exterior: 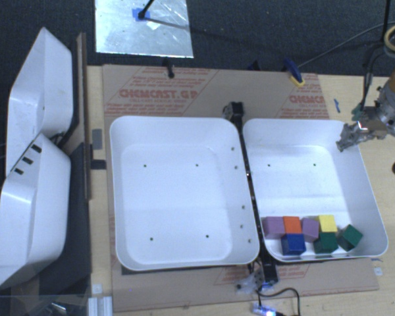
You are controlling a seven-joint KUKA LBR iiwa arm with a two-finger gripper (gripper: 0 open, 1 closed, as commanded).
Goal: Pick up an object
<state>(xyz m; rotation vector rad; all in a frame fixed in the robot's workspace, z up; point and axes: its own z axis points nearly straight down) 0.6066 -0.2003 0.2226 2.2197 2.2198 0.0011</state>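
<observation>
Blocks (311, 233) clustered along lower edge of right bin (365, 176); left bin (128, 176) beside. Pincer (351, 137) at right rim, grip state unclear.

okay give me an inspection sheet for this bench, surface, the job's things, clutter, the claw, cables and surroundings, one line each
Surface: bench covered by a printed cardboard sheet, bearing the left bin and the right bin side by side.
Job's things: seven small blocks clustered along the near edge of the right bin: two purple, orange, yellow, blue, two green.
Clutter: metal plate beyond the bench; spare white bins stacked to the view's left.
Claw: claw over the far right rim of the right bin, apart from the blocks; finger state unclear.
Cables: dark cables across the floor at the back.
Surroundings: dark carpeted floor.
</observation>
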